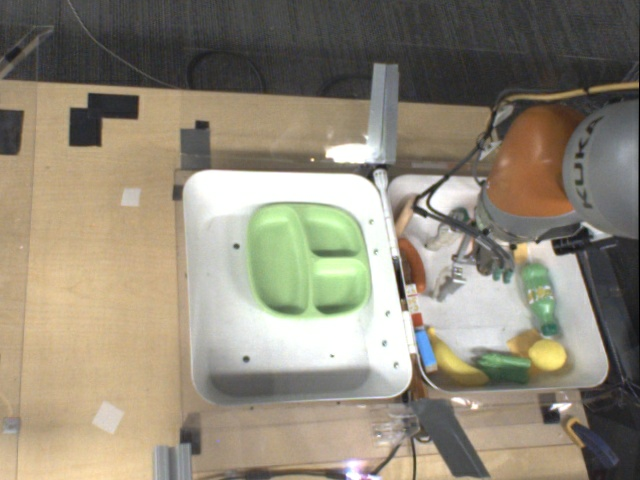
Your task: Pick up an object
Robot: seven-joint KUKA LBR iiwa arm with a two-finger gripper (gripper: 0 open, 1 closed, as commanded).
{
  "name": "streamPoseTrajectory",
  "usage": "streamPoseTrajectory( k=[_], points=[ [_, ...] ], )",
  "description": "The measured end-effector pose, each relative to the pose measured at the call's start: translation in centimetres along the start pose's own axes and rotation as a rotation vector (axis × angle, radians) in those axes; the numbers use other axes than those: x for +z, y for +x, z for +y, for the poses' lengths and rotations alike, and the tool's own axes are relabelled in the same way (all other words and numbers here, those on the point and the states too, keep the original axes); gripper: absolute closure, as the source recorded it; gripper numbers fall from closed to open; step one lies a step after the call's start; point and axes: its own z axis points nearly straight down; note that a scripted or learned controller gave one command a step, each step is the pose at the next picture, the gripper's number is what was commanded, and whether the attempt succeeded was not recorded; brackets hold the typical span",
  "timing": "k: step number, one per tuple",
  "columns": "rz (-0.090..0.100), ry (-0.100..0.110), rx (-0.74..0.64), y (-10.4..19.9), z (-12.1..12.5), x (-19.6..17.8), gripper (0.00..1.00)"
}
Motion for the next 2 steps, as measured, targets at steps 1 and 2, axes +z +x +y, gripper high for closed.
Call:
streamPoseTrajectory(
  k=[1,2],
  points=[
    [0.002,0.001,0.014,-0.7,0.6,0.0,0.00],
    [-0.001,0.000,0.105,0.9,0.3,0.0,0.00]
  ],
)
